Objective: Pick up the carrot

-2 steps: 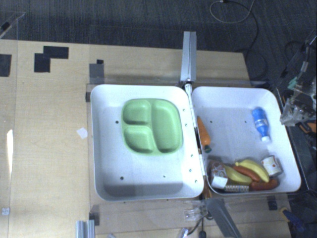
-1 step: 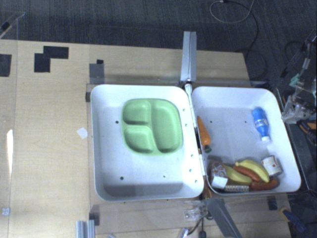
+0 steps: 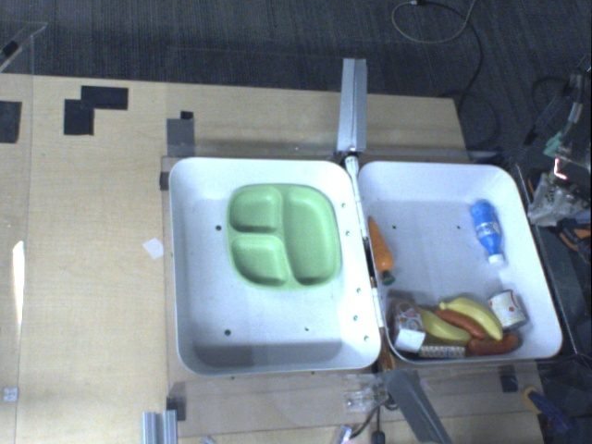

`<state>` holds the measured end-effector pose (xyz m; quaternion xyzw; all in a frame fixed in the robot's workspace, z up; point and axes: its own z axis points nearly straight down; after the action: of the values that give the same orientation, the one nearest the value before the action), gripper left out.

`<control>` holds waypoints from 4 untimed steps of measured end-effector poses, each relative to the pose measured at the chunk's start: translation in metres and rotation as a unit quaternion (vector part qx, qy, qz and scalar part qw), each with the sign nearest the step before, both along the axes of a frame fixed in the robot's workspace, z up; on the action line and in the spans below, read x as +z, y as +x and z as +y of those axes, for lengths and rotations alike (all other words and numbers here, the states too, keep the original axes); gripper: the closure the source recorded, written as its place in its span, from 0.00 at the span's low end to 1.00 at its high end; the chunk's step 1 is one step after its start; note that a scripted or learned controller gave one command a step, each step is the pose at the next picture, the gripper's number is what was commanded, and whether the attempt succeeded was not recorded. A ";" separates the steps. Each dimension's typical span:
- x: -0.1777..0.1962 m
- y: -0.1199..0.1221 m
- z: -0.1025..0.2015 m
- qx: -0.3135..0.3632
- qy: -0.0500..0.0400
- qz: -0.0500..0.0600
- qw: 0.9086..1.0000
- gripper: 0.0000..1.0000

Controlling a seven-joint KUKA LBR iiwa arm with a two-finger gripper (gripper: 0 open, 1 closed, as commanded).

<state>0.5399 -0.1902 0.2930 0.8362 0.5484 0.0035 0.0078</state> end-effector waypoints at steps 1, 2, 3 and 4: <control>0.011 0.002 0.001 0.004 -0.001 -0.002 1.000 1.00; 0.022 0.003 0.002 0.008 -0.002 -0.003 1.000 1.00; 0.033 0.005 0.003 0.012 -0.003 -0.005 1.000 1.00; 0.044 0.007 0.004 0.016 -0.004 -0.007 1.000 1.00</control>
<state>0.5466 -0.1860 0.3365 0.8274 0.5614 0.0072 0.0145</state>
